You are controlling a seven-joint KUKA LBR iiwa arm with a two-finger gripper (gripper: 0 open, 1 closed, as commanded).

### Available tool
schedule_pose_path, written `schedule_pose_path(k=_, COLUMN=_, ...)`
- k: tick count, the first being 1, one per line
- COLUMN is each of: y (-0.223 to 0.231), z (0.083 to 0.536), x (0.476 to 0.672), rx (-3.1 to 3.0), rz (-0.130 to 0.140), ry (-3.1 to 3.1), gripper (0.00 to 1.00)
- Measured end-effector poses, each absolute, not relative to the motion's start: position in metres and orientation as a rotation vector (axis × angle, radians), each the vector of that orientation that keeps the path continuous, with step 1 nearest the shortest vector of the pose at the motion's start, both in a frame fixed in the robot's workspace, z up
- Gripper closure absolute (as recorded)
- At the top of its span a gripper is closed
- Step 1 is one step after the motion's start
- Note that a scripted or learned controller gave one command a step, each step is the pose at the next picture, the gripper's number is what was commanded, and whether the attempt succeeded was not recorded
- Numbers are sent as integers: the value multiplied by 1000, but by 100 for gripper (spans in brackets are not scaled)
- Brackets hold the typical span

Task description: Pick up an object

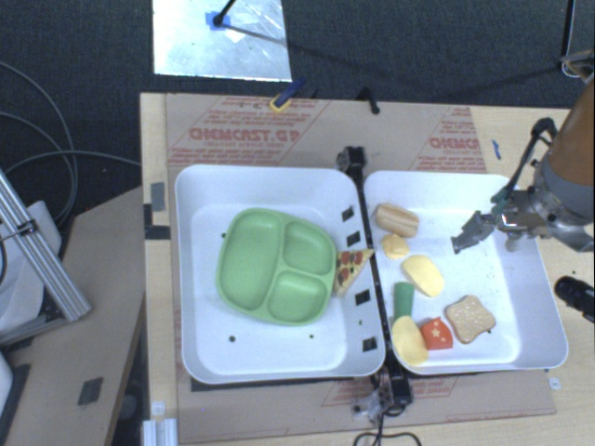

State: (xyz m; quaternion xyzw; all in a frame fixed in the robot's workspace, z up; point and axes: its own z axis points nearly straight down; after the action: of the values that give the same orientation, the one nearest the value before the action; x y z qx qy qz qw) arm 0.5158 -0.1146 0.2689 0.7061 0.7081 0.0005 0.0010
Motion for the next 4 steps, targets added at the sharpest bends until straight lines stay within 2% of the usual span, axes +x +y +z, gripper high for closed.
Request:
schedule_pose_path(k=1, y=-81, z=109, x=487, rx=2228, rz=-11, ry=2234, gripper=0)
schedule_pose_path(k=2, y=-59, z=189, x=535, rx=2207, rz=12, ry=2225, gripper=0)
schedule_pose_path(k=3, y=-25, z=223, x=487, rx=2213, rz=4, ry=2230, gripper=0)
schedule_pose_path(k=4, y=-94, z=158, x=485, rx=2229, rz=-7, ry=2216, gripper=0)
